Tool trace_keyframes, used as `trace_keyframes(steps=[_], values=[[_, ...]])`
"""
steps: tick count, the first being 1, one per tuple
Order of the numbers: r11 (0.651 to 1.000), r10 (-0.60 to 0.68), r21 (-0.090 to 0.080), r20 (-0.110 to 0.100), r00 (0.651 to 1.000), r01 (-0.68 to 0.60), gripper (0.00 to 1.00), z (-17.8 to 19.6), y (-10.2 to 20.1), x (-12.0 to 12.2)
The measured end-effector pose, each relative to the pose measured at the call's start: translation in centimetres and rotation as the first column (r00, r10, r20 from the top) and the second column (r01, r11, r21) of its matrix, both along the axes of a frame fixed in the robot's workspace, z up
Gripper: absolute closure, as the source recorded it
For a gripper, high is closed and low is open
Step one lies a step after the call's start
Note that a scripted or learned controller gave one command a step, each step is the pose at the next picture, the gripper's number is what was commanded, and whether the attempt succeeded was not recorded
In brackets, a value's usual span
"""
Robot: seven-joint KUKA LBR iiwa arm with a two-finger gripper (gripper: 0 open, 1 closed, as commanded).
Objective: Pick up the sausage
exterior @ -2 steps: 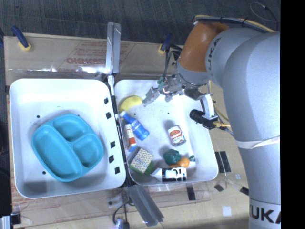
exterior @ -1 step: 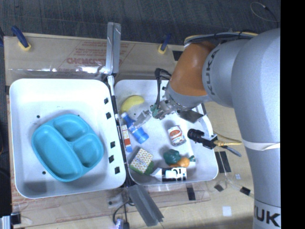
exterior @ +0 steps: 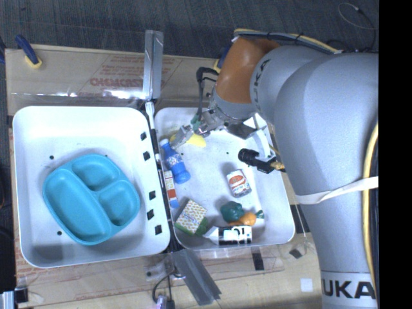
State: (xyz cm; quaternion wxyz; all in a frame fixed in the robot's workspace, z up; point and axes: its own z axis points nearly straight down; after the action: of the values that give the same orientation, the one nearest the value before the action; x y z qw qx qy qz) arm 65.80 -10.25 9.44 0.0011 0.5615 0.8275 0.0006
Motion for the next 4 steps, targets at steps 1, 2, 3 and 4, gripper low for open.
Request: trace_keyframes(steps=[1,2,3,4], values=[[0.998,0.07,0.0,-0.002,0.998,-0.07,0.0,9.9,6.1,-0.1],[0.997,0.076,0.0,-0.001,0.997,-0.076,1.0,10.9,6.3,0.0],[0.897,0.442,0.001,-0.005,0.897,-0.442,1.0,9.7,2.0,-5.1],[0.827,0.562,0.001,-0.004,0.827,-0.562,1.0,0.5,-6.2,-10.4]])
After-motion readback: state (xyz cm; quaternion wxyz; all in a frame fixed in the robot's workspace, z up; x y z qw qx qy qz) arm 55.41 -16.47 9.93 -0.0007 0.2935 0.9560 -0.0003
